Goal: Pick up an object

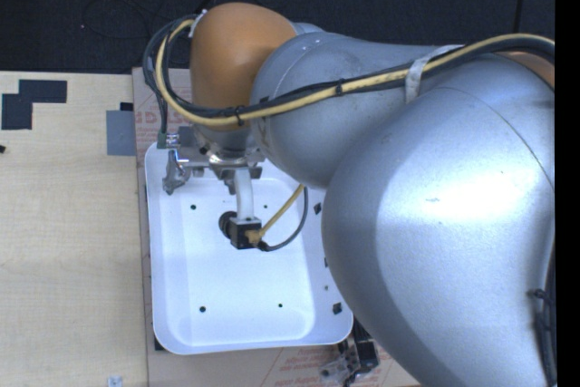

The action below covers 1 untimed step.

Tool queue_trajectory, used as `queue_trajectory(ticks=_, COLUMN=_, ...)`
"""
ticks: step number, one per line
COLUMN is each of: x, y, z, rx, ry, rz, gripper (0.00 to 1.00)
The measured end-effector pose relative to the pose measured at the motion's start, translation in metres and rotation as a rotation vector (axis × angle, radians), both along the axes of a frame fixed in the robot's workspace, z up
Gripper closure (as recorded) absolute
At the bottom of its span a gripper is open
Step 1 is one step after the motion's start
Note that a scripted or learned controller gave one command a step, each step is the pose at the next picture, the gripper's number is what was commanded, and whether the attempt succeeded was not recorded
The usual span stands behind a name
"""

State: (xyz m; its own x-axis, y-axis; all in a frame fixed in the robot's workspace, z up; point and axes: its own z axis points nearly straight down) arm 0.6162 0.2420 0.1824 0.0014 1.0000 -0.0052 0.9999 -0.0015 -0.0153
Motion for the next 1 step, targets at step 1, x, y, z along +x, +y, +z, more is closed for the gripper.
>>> queue_trajectory(ticks=1, x=0.0216, y=-0.0006, z=0.1856, rx=0.01, ry=-0.03, rz=0.004, gripper=0.0)
